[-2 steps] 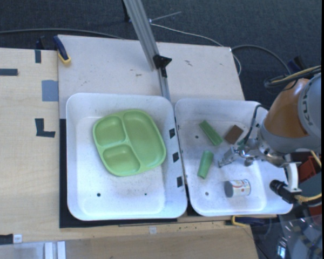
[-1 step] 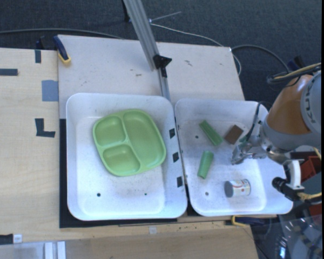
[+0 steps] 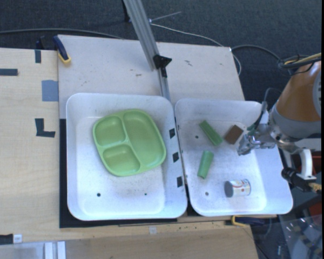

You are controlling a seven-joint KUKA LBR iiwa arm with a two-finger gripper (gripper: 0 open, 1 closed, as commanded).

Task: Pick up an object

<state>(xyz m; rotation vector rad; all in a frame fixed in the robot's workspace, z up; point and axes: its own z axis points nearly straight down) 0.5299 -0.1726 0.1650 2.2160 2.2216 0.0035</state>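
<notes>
I hover my gripper [image 3: 248, 143] low beside the brown block [image 3: 235, 134], the nearest pickable thing; whether my jaws are released, I cannot tell.

Grey arm [image 3: 302, 117], orange band, seemingly metallic wrist.

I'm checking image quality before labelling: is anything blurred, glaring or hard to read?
Camera view: even, soft lighting with faint shadows; the white right bin looks slightly washed out; the metal two-finger gripper is soft and small, its fingers unreadable; the green divided plate is sharp enough.
</notes>
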